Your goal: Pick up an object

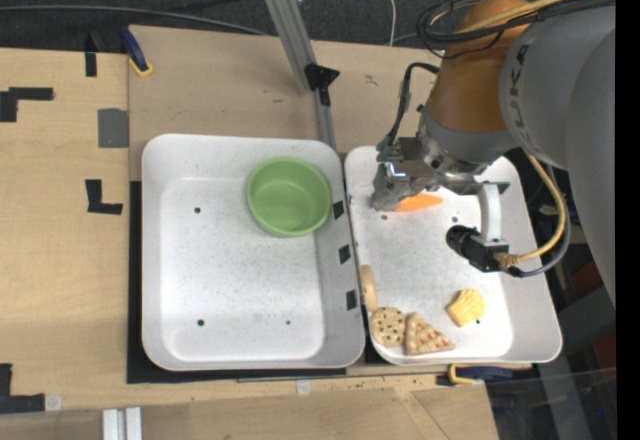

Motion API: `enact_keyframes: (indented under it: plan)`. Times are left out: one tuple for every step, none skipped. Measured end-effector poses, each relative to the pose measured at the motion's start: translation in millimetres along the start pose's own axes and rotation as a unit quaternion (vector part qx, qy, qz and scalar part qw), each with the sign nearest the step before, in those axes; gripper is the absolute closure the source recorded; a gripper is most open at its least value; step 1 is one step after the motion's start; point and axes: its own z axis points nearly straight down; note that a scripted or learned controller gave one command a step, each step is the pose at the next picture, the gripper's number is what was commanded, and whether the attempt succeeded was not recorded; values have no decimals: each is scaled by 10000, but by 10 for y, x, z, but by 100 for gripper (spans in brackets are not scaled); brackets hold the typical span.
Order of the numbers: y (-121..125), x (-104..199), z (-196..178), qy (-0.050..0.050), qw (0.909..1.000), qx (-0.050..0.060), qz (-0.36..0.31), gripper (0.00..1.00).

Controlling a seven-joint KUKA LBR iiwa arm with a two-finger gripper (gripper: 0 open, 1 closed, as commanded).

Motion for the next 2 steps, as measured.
enact_keyframes:
  plan:
    - [348, 521, 87, 1, 10000, 4, -4, 100]
    - [621, 944, 193, -4, 10000, 5, 6, 100]
